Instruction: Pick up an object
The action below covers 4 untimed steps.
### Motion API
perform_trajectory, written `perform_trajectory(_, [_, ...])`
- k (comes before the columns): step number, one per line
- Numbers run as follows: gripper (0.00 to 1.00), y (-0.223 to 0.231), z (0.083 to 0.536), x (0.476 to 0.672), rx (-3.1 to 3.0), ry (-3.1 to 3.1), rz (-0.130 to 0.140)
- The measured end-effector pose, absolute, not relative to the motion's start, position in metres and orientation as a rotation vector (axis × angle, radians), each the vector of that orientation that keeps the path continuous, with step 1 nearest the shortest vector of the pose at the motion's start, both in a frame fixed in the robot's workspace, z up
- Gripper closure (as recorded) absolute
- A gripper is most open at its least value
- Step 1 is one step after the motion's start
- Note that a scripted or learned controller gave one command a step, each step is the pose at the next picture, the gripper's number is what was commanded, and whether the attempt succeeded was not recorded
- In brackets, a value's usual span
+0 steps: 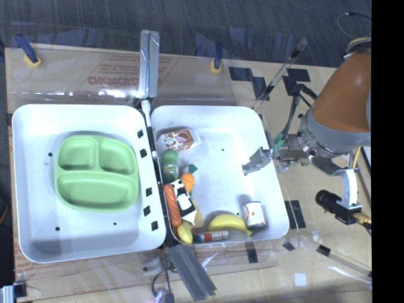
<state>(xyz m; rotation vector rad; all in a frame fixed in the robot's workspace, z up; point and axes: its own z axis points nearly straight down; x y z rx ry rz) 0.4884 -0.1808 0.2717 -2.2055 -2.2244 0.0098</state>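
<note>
The end effector (255,161) hangs over the right bin (218,122); its grip state I cannot tell. The nearby banana (228,223) looks light, smooth and curved, best pinched across its middle.

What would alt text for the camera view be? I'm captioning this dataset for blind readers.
A grey robot arm reaches from the right, its gripper over the right edge of the right bin, which holds toy food: a banana, a carrot, a hot dog and a small can. The left bin holds a green divided plate.
</note>
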Motion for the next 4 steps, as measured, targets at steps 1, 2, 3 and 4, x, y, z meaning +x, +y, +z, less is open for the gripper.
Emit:
perform_trajectory(1, [0.00, -0.210, 0.347, 0.501, -2.217, -2.220, 0.007])
perform_trajectory(2, [0.00, -0.210, 0.183, 0.485, -2.272, -2.153, 0.010])
perform_trajectory(3, [0.00, -0.205, 0.089, 0.477, -2.208, -2.224, 0.002])
perform_trajectory(4, [0.00, -0.179, 0.089, 0.477, -2.163, -2.268, 0.004])
